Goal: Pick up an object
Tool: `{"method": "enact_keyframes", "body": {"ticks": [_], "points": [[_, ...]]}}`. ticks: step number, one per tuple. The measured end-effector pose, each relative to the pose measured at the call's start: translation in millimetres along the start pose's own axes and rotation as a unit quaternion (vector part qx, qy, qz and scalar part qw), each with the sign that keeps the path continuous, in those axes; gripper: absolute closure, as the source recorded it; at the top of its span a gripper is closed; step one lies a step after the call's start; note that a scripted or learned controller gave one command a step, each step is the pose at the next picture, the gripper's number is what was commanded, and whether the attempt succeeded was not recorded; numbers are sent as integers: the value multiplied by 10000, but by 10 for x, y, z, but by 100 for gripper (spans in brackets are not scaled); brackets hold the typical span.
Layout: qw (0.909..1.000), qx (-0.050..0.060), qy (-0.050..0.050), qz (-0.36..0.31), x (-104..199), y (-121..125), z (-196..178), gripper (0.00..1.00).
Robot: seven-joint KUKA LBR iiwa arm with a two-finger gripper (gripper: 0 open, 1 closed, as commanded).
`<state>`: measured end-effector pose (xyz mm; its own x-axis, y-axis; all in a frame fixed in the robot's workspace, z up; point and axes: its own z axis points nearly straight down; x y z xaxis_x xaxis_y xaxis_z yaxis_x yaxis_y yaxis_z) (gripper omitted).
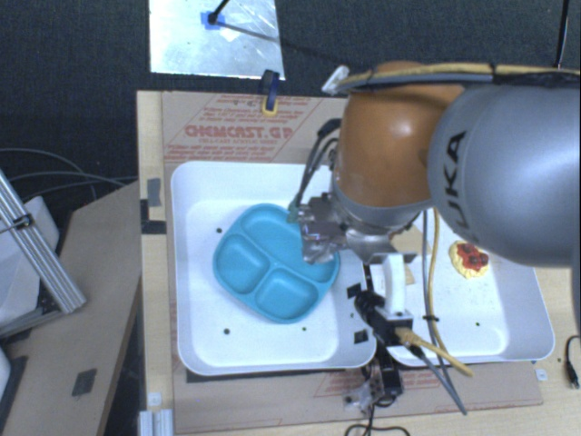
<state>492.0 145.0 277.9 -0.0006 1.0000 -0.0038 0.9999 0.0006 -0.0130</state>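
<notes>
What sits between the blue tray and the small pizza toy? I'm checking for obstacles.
In the camera view, the robot arm and its hand hang between the blue tray and the pizza toy, above the wall dividing the bins.

dark speckled floor [73, 62] surrounds the bench; a shiny metal sheet [216, 24] lies beyond, aluminium framing [32, 243] at left.

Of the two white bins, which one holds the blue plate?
The left bin holds the blue plate, a divided one with three compartments. The right bin holds a small red and yellow item instead.
</notes>
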Motion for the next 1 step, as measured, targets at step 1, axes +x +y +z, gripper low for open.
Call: {"method": "enact_keyframes", "body": {"ticks": [1], "points": [[9999, -109, 36, -19, 17, -62, -884, 100]]}}
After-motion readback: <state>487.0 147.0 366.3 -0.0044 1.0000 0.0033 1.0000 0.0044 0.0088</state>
